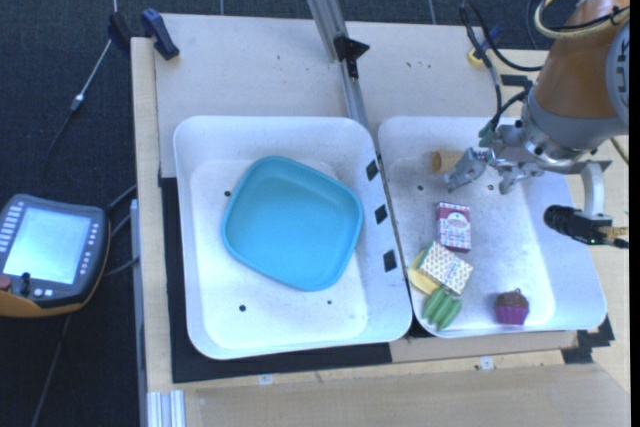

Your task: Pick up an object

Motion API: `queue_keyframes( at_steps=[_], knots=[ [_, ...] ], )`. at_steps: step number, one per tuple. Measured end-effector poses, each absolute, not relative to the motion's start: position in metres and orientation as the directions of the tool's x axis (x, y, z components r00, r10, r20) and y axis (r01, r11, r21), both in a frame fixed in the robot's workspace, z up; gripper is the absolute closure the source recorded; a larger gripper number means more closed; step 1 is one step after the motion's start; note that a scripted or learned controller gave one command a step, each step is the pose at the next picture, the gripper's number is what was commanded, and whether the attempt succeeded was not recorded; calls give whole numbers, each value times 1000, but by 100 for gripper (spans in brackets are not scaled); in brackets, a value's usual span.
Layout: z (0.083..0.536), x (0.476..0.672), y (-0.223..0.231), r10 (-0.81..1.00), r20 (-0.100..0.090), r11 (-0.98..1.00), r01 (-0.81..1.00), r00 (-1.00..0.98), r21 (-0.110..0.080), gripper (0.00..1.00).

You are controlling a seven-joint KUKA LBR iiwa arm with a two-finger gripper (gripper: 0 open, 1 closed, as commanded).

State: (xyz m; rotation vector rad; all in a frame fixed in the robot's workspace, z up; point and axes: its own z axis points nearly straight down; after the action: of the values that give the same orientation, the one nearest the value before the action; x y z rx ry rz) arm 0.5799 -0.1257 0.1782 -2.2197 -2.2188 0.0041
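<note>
Gripper [487,171] over right bin [570,260] top area, fingers spread apart, nothing between them. Left bin [200,165] has blue plate [292,222]. Right bin: red carton [454,225], checkered packet [445,267], green veg [441,308], purple piece [511,306], small tan bit [437,160] just left of gripper.

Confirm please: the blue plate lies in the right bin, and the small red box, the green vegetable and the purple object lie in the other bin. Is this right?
Not quite. The camera view shows the blue plate in the left bin, not the right one. The small red box, the green vegetable and the purple object lie in the other bin, as you say.
</note>
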Motion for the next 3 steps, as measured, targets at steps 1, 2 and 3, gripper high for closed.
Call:
queue_keyframes(
  at_steps=[1,2,3],
  knots=[
    [116,582,-123,1000,1,0,1000,0,-5,0],
    [130,584,-124,1000,0,0,1000,0,2,100],
    [193,588,-123,1000,-1,0,1000,0,6,100]
  ],
)
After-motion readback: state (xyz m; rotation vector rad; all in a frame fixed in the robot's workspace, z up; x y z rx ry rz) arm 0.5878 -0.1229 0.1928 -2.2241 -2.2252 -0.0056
